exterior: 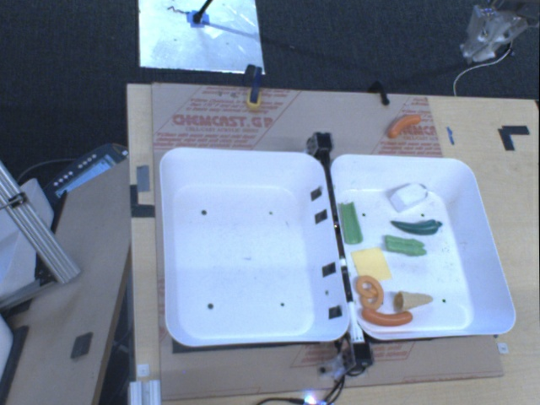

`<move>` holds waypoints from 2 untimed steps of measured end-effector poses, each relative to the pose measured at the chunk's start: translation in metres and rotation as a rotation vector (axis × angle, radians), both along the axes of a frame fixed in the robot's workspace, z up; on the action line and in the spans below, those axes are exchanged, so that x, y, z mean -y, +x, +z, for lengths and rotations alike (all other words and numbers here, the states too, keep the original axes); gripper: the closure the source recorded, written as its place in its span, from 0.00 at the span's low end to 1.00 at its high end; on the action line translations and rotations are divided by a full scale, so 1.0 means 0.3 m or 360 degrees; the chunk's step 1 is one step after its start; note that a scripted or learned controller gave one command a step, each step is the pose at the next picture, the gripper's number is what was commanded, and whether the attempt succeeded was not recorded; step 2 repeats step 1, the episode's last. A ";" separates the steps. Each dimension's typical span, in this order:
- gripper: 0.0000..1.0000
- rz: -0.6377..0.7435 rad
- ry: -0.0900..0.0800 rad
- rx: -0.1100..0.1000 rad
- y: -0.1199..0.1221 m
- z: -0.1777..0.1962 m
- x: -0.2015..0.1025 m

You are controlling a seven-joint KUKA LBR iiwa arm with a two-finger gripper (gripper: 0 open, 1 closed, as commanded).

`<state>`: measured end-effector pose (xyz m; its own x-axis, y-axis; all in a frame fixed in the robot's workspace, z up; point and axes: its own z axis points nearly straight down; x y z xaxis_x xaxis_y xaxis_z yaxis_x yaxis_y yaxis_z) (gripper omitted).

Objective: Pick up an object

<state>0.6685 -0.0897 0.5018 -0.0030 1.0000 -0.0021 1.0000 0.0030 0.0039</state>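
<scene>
Pre-grasp layout. End effector (489, 32) parked off bench's far right corner — finger state cannot be told. Candidate objects clustered in right bin (485, 226) (green strip (350, 223), yellow slab (372, 264), sausage (386, 317)) — spaced apart, presumably easing single grasps.

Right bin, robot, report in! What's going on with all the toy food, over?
Tool parked top right, away from bins. Toy food lies ungrasped in right bin. Orange sausage outside on the board.

You see the right bin (485, 226) holding toy foods: green strip (350, 223), yellow slice (371, 264), pretzel (369, 290), sausage (386, 317).
</scene>
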 end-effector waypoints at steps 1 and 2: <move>1.00 0.0000 0.0000 0.0000 0.000 0.011 0.002; 1.00 0.0000 0.0000 0.0000 0.000 0.011 0.002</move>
